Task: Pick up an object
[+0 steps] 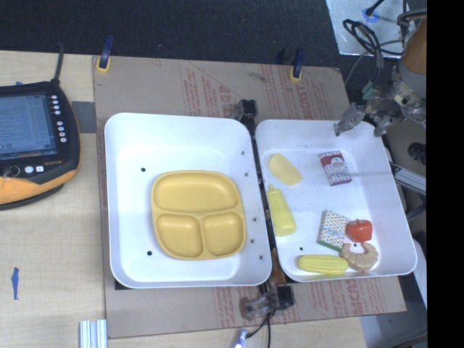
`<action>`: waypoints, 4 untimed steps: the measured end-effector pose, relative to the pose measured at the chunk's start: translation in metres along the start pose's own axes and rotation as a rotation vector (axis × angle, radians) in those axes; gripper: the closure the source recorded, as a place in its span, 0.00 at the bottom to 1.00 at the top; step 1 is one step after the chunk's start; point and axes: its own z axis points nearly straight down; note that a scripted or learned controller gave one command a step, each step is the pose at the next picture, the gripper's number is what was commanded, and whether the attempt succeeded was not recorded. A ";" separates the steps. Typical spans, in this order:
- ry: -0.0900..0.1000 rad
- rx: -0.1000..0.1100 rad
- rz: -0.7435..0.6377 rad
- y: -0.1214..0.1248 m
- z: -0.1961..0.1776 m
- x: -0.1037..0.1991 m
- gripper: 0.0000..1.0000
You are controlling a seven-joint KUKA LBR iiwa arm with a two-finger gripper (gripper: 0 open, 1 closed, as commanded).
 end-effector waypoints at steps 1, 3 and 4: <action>0.000 0.005 -0.002 -0.001 0.034 0.006 0.00; -0.005 -0.003 -0.003 0.002 0.110 0.037 0.00; 0.000 0.004 0.000 -0.010 0.114 0.020 0.00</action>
